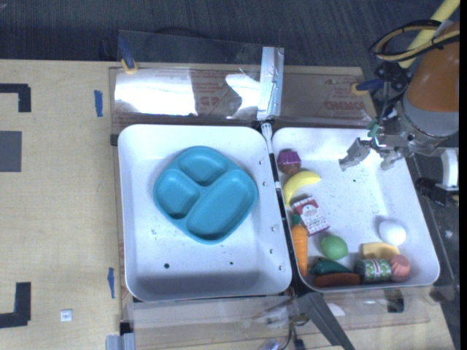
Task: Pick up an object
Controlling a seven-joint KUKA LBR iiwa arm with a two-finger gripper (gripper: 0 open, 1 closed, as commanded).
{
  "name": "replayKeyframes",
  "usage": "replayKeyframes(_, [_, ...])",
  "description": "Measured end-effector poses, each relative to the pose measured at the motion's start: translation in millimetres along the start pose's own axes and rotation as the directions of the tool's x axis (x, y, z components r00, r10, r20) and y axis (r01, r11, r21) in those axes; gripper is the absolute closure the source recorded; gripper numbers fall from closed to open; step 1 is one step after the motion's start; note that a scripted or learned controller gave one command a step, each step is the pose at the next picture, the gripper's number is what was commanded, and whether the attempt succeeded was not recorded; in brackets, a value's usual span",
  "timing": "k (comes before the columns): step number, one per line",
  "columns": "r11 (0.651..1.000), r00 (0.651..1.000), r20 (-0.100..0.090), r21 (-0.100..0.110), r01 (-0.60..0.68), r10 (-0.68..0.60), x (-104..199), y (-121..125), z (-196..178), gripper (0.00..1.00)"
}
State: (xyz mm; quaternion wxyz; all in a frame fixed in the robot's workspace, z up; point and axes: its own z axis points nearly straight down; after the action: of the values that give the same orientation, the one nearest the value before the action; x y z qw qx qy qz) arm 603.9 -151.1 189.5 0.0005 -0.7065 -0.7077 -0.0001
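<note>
Several small toy foods are crowding the near edge of the right-hand shallow white bin point(419, 217): a dark green-and-red vegetable point(332, 270), a small green-labelled can point(375, 270), a pinkish piece point(400, 267) just beside it, and a short yellow piece point(379, 250) lying above the can. A round green ball point(334, 247) is sitting just behind them, beside an orange carrot point(299, 248) that is lying along the bin's left wall. A white egg point(393, 232) is resting near the right wall. Farther back, a red-and-white carton point(311, 215) is lying flat, a yellow banana point(299, 184) is curving behind it, and a purple round piece point(288, 159) is sitting at the far-left corner. The two-finger gripper point(373, 154) is hanging over the far part of this bin — fingers spread wide, nothing between them, well apart from the toys. In the left-hand white bin point(139, 217), a blue three-compartment plastic plate point(206, 193) is lying flat.
</note>
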Motion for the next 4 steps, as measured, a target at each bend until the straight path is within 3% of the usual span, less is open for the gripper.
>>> replayKeyframes(1, [1.000,1.000,0.000,0.003,-0.012,0.012,18.8,-94.2,71.7,0.00])
replayKeyframes(2, [0.993,0.993,0.002,-0.007,0.121,-0.121,23.1,-122.1,102.2,0.00])
replayKeyframes(3, [0.993,0.993,0.005,-0.015,0.120,-0.120,22.6,-119.6,90.5,1.00])
replayKeyframes(4, [0.993,0.993,0.000,-0.006,0.119,-0.119,105.5,-77.9,3.4,1.00])
